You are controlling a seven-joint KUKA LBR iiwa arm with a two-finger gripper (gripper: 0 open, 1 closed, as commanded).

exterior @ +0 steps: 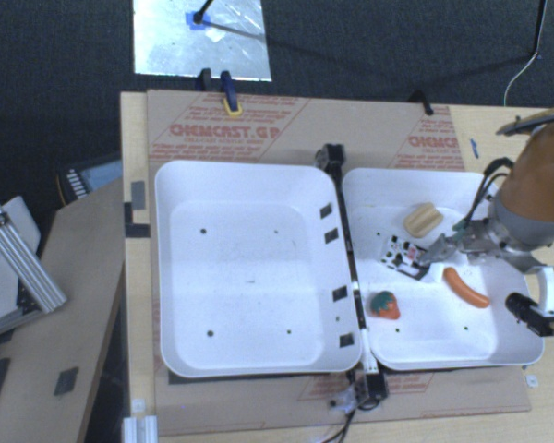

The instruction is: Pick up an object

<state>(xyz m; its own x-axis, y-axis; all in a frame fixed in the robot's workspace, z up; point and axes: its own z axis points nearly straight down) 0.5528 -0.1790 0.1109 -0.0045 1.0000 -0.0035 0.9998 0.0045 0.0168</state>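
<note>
Cardboard (258, 123) under the two bins bears red print reading "CHEMCAST GP", twice; the left bin (249, 266) sits beside the right bin (425, 340), which holds a tan block (423, 220), an orange sausage (465, 287), a green and orange toy (383, 305) and a small black and white item (403, 255), perhaps a card; the gripper (427, 253) hangs just beside that item; whether it is open or closed, I cannot tell.

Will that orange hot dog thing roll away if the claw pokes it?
Probably, a bit. The orange sausage looks long and round, so a sideways nudge may roll it across the smooth bin floor. It looks like a small toy, so likely light and easily shoved.
</note>
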